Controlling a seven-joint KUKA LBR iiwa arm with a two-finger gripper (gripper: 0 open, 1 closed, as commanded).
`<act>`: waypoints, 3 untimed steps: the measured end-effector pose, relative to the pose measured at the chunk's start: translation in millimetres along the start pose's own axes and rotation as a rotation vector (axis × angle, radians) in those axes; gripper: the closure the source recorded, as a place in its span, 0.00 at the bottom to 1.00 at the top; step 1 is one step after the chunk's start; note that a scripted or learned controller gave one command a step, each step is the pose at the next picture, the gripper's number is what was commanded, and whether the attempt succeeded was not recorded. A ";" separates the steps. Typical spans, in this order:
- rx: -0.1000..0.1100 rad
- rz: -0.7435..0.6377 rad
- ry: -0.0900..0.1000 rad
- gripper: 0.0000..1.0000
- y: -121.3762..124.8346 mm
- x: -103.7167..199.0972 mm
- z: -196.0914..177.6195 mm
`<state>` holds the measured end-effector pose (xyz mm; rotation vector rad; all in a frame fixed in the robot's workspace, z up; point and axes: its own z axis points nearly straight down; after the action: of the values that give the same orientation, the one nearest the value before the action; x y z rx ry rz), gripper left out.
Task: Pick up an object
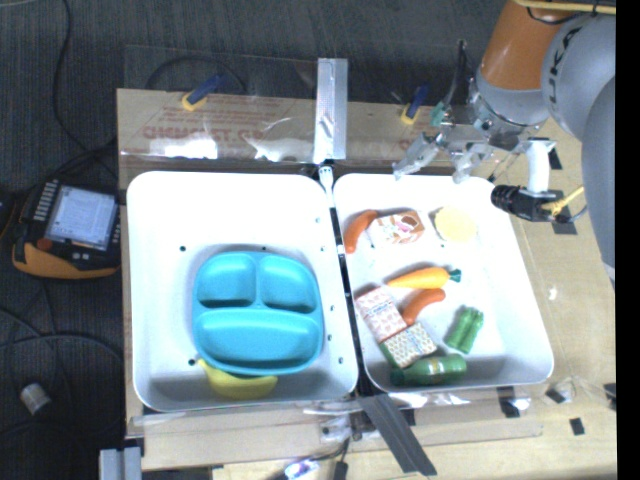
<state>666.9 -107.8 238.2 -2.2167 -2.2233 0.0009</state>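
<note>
At upper right of the frame, the end effector [432, 160] hangs over the far rim of the right bin [520, 298], fingers apparently spread wide, holding nothing. Just below it lie a pale round piece [456, 225] and a sausage [358, 228]; lower, a carrot [424, 277].
</note>
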 end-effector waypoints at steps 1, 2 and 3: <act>0.002 0.193 -0.003 0.00 -55.7 -1.9 113.8; -0.014 0.085 -0.003 0.00 -102.1 8.4 148.3; -0.018 0.178 -0.002 0.00 -136.7 3.6 148.2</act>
<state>529.9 -104.5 90.3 -2.4163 -2.0266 -0.0170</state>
